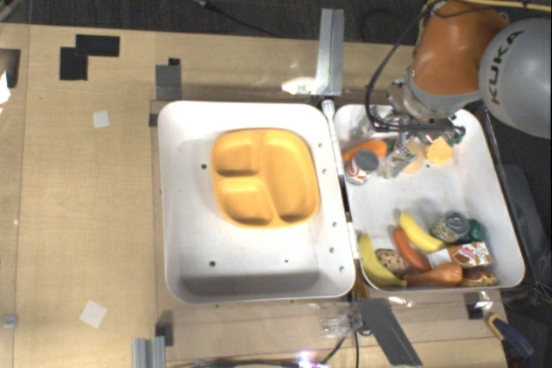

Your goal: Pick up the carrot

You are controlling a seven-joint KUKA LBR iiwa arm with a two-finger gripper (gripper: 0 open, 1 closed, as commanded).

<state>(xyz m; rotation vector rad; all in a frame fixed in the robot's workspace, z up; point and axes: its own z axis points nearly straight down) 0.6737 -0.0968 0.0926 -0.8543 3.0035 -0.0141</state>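
We judge that the carrot [437,275] is the orange, tapering piece at the near wall of the right bin [511,230]; it lies well apart from the gripper [405,140], on the side of the bin closest to the camera. The first danger is the crowd around it. A printed packet [471,254] touches its upper side, a yellow banana [376,261] lies just beside its thin end, and a red sausage-like piece [409,247] comes down to it at a slant; a descent here could catch a neighbour instead, or press the carrot against the wall so that it slides out. Farther from the camera, a second banana [420,232] and a small can [451,227] stand between carrot and gripper; a low path over them could knock them. Farthest, the gripper hangs over the far end of the bin, just beside a small orange object [363,150]; the colour is similar, so the program could take that for the target. We cannot tell if the gripper is open or closed, because the wrist covers it.

The carrot itself looks smooth and a little shiny; it lies flat, nearly parallel to the near wall, the thick end toward the packet; it is round, so we expect that it rolls easily.
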